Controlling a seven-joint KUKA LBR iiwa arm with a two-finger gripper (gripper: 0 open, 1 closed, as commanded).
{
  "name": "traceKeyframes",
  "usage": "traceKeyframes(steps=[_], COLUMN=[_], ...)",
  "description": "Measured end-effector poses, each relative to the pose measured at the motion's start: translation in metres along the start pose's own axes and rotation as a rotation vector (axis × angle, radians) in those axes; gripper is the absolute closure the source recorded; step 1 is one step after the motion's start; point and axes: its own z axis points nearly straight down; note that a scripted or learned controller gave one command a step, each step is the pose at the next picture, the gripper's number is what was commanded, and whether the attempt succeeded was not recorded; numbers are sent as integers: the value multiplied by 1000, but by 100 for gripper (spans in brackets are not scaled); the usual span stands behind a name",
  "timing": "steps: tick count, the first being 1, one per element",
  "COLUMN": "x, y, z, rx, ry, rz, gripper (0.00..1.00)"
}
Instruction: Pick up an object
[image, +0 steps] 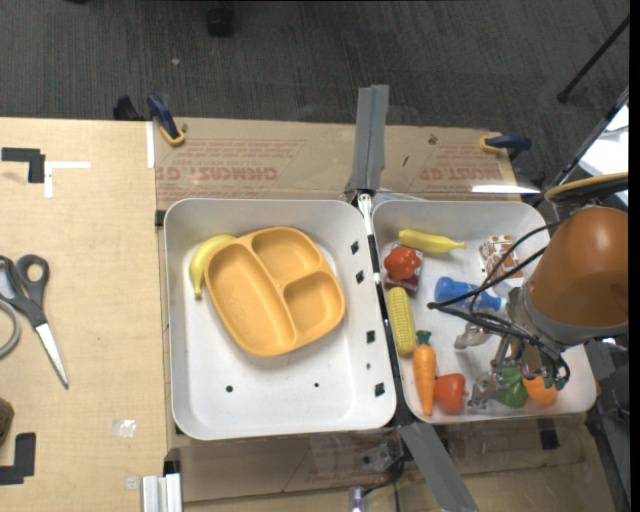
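The right bin (470, 212) holds a yellow banana (430, 241), a red tomato (401, 262), a corn cob (401, 319), a carrot (425, 371), a red pepper (450, 392), a blue toy (456, 291) and a printed packet (497, 251). The arm's orange band (588, 272) hangs over the bin's right side. My gripper (498, 377) reaches down into the near right corner, right beside a green piece (513, 393) and an orange piece (541, 391). Cables and the wrist hide its tip, so I cannot see anything held.
In the left bin (200, 400) lie an orange divided plate (275, 290) and a second banana (203, 258) at its left edge. Scissors (35, 310) rest on the wooden bench far left. Clamps (165, 120) pin cardboard behind the bins.
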Motion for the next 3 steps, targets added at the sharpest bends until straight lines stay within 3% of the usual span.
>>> traceKeyframes(steps=[1, 2, 3], x=[-85, -163, -158], y=[28, 35, 24], z=[-1, 2, -1], rx=[1, 4, 2], ry=[-3, 15, -1], rz=[112, 297, 238], gripper=[0, 0, 0])
